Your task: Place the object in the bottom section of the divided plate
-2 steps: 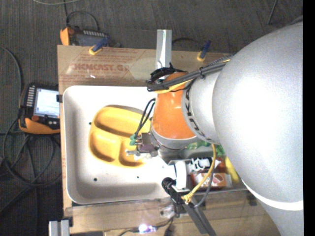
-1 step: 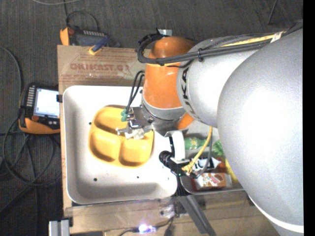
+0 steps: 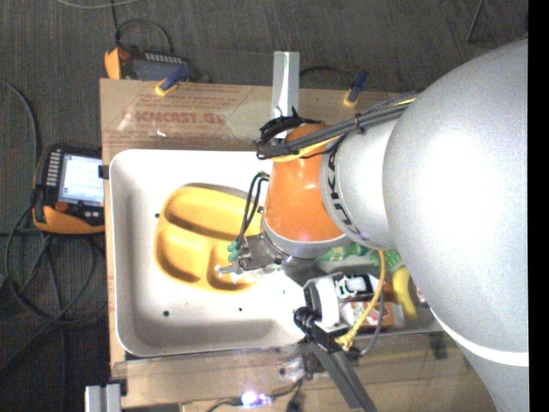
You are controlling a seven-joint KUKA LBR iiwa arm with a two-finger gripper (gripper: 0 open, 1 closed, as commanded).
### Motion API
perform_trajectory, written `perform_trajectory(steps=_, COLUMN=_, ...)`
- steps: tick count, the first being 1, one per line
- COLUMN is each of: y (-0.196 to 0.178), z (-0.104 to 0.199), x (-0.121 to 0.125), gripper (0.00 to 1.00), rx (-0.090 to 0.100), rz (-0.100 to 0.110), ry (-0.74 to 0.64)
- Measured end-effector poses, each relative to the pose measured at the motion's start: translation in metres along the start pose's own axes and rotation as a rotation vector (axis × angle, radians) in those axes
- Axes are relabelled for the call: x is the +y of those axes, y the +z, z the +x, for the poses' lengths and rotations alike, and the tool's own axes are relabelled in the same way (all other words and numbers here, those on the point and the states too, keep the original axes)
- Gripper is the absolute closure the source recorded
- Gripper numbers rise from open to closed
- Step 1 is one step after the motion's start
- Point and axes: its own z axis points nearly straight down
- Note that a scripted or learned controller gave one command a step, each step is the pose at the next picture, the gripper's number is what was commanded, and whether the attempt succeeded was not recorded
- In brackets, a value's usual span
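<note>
Grey KUKA arm with its orange wrist band point(image 3: 296, 200) looms over the shallow white plastic bin point(image 3: 129, 256) that holds the yellow divided plate point(image 3: 193, 230). Just right of that plate's lower-right section sits the two-finger gripper point(image 3: 240, 260); whether its fingers are spread or closed I cannot tell, and a small greenish bit beside it may be the object, though it is too small to confirm. Any release here risks landing on the plate's rim or divider.
</note>
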Motion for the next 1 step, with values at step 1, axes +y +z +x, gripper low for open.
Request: perform_trajectory(steps=1, y=0.0621, z=-0.0087, x=0.0077, gripper=1.00, rx=0.004, rz=-0.031, ry=-0.120)
